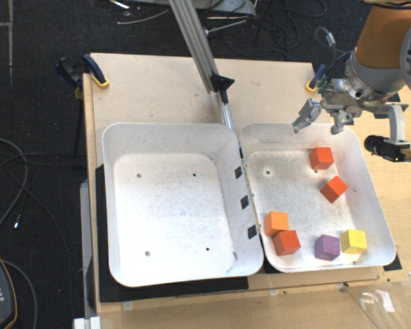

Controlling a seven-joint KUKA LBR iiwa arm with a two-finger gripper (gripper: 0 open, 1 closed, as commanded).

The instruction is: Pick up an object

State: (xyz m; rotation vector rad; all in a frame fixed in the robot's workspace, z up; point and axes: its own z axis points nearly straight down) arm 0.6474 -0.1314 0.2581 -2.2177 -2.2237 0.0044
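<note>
The right bin (pixel 370 204) holds several small blocks. An orange-red block (pixel 321 157) lies near the bin's back, with another orange-red block (pixel 334 188) just in front of it. Along the front sit an orange block (pixel 277 221), a red block (pixel 286 242), a purple block (pixel 327 247) and a yellow block (pixel 354 240). My gripper (pixel 322 120) hangs over the back rim of the right bin, above and behind the rearmost block. Its two fingers are spread apart, open, with nothing between them.
The left bin (pixel 123 204) sits beside the right one, sharing a raised middle rim. A slanted metal pole (pixel 195 36) crosses the bench's back. Clamps sit at the bench's back corners: one (pixel 96 70) at the left, one (pixel 317 79) at the right.
</note>
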